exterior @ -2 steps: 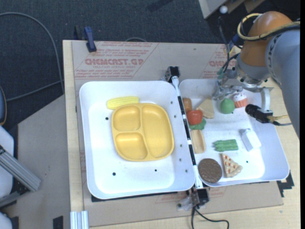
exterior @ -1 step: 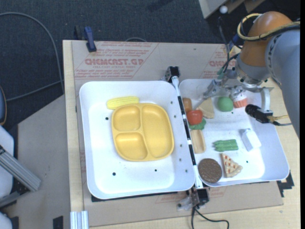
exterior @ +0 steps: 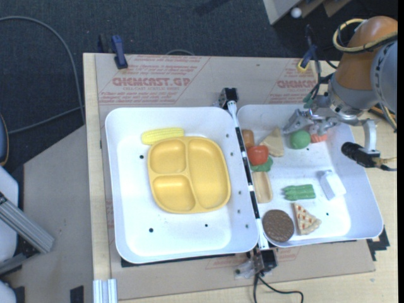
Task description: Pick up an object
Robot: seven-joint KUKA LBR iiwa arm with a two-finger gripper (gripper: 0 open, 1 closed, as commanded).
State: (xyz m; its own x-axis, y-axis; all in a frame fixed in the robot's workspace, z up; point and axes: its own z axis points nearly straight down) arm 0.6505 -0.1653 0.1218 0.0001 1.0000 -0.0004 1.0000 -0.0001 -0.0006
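Nearest me, at the front lip of the right bin (exterior: 369, 223), sit a round brown patty (exterior: 278, 225) with a pebbled top and a flat pizza wedge (exterior: 307, 219), both plainly moulded toy food. Starting from the left: the left bin (exterior: 126, 219) is smooth white plastic holding a glossy yellow divided plate (exterior: 188, 172) with three rounded wells, and a ridged yellow corn cob (exterior: 163, 134) lies just beyond its far rim. Over in the right bin there is a red tomato on a green leaf (exterior: 259, 156), a tan bun (exterior: 262, 187), a bundle of green beans (exterior: 298, 192) and a small grey block (exterior: 327, 184). At the far right the gripper (exterior: 303, 130) is down among the pieces, and a green ball (exterior: 300, 139) sits right at its metal fingers; from here I cannot tell whether they are clenched on it or merely beside it. By my reckoning the pick is at the grasping stage, with the lift not yet done.
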